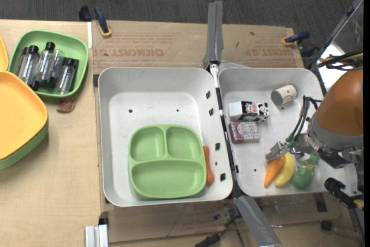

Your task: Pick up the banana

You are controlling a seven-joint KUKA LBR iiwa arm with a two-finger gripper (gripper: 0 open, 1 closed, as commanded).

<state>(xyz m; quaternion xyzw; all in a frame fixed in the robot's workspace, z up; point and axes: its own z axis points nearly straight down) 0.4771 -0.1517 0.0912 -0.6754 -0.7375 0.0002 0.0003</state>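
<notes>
Banana (pixel 286 169) is lying in the right bin (pixel 254 81), in its near right corner, standing almost lengthwise toward the front wall. On its left side an orange carrot (pixel 273 172) is touching it along most of its length, and on its right side a green object (pixel 303 177) is pressing against it, so the yellow fruit is sitting between two neighbours. The gripper (pixel 282 150) is hovering at the upper end of the banana and the carrot, with the grey arm and its orange band (pixel 347 106) reaching in from the right. Its metal fingers are pointing down and to the left, but I cannot tell if they are open or closed, and nothing is showing clearly between them, so I am not saying that it is holding anything.

I am judging that the approach step is in hand: the tool is arriving at the target, but the grasp is not yet sure. The next move is asking for a careful aim, because the fingers are standing as near to the carrot as to the banana, and a small error is giving the wrong thing. They should be going down on both sides of the yellow body alone, then closing, then lifting straight up.

Farther back in the same bin a small patterned box (pixel 248 110), a purple packet (pixel 244 132) and a small cup lying on its side (pixel 284 95) are resting well apart from the work. The left bin (pixel 115 89) is bearing a green divided plate (pixel 167 161).
</notes>
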